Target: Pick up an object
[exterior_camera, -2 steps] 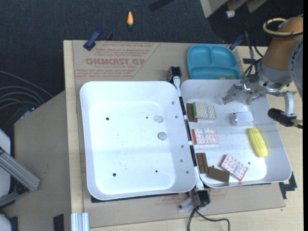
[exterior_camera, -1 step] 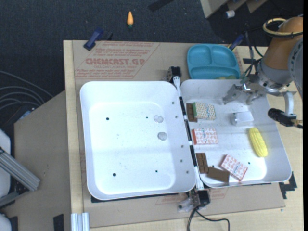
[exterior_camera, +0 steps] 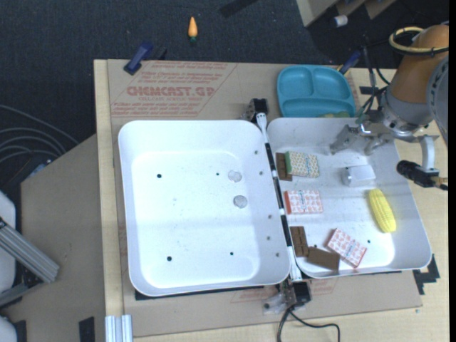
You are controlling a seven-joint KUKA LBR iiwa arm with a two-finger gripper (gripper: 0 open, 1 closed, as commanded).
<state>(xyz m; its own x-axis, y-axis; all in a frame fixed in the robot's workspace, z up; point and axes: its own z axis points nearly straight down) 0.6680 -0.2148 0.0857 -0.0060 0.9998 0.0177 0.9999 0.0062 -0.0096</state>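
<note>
The left bin (exterior_camera: 192, 205) lies well off to the camera-left of the gripper (exterior_camera: 354, 138) and holds two small grey discs (exterior_camera: 237, 189). The right bin (exterior_camera: 406, 251) sits under the gripper, its far right part cut off by the arm (exterior_camera: 417, 84), whose upper links run out of view. The gripper hangs over the bin's far edge; whether its fingers are apart or together cannot be made out, and nothing shows between them. A teal divided tray (exterior_camera: 315, 91) lies just beyond it, outside the bin. Nearer the camera from the gripper, a yellow corn cob (exterior_camera: 382, 210) lies with its long axis running toward and away from the camera, slightly slanted. Camera-left of the gripper lie a patterned card (exterior_camera: 303, 164), then a red-and-white card (exterior_camera: 304, 202). A third, tilted card (exterior_camera: 347, 247) and brown blocks (exterior_camera: 313, 255) lie nearest the camera. A small grey piece (exterior_camera: 356, 174) just below the gripper is too blurred to name.
</note>
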